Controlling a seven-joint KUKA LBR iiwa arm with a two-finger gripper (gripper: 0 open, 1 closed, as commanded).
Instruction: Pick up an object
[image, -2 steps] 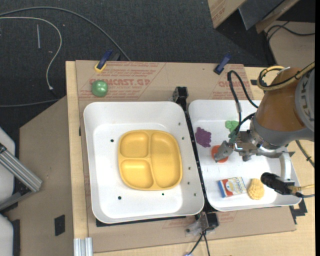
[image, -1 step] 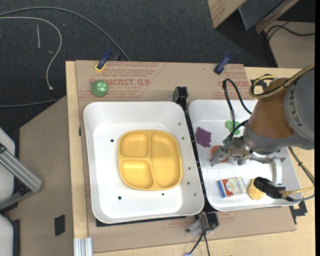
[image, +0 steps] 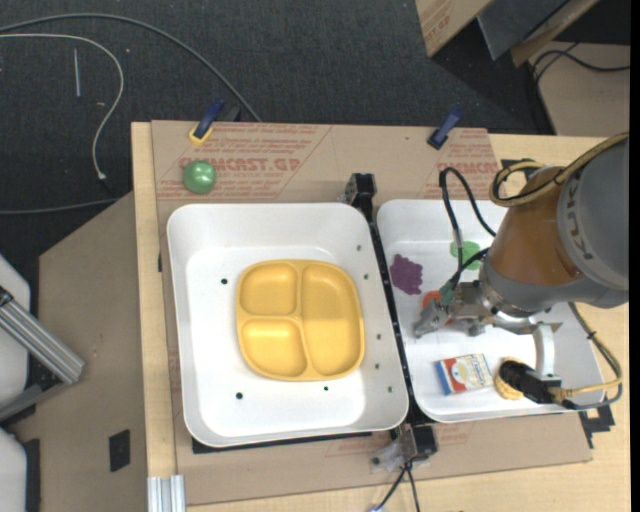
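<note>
My gripper (image: 437, 314) is low in the right bin (image: 425, 395), near its left wall. A small orange-red object (image: 431, 297) lies right beside the gripper's tip, partly covered by it. Just to the upper left sits a purple object (image: 405, 272). A green object (image: 463, 251) peeks out from behind the arm at the back of the bin. Closer to the front rim lies a blue and white box (image: 461, 373), apart from the gripper. The view does not show anything held.
The left bin (image: 200, 250) holds a yellow divided plate (image: 300, 319). A green ball (image: 200, 177) rests on the cardboard behind that bin. Blue clamps (image: 207, 121) (image: 445, 128) grip the board's back edge. The arm's grey and orange body (image: 545, 245) covers the right bin's right half.
</note>
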